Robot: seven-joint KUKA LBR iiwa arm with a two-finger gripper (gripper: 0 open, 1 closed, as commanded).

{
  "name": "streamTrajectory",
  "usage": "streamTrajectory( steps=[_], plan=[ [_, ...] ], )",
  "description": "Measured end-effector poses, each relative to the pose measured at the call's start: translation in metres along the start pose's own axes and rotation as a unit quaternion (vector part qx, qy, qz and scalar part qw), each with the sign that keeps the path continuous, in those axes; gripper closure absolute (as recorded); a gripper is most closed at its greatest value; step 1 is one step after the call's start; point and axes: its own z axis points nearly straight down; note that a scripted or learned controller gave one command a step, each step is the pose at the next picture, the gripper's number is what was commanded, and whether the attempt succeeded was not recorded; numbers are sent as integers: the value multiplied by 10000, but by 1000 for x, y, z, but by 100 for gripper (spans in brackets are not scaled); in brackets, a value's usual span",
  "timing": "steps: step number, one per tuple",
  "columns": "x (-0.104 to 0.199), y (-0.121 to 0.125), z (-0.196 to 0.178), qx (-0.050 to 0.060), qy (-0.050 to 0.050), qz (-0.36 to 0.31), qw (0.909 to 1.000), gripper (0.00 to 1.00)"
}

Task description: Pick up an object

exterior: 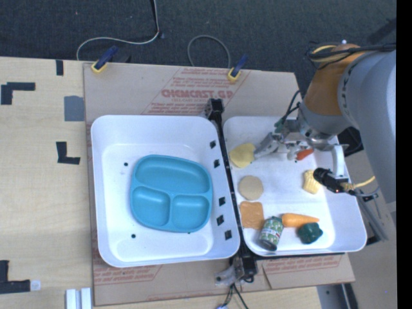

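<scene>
While the gripper (pixel 265 147) hangs low in the right bin (pixel 351 227), its jaw opening cannot be told; the nearest object, a yellow wedge (pixel 243 154), lies just left of the tips.

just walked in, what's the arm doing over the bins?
The grey KUKA arm reaches in over the right white bin, its pincer low beside the pale yellow round piece; nothing visibly held. That bin also holds a tan disc, orange cracker, green can, carrot and corn piece. The blue divided plate sits in the left white bin.
</scene>
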Motion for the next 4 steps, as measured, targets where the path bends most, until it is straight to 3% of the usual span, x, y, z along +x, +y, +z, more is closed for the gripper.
streamTrajectory(
  steps=[1, 2, 3, 4],
  plan=[
    [-30, 49, -68, -32, -14, 7, 10000, 0],
    [-23, 47, 5, -8, -10, 12, 10000, 0],
    [-75, 31, -33, 2, -9, 26, 10000, 0],
    [-71, 23, 28, 42, 5, 12, 10000, 0]
  ],
)
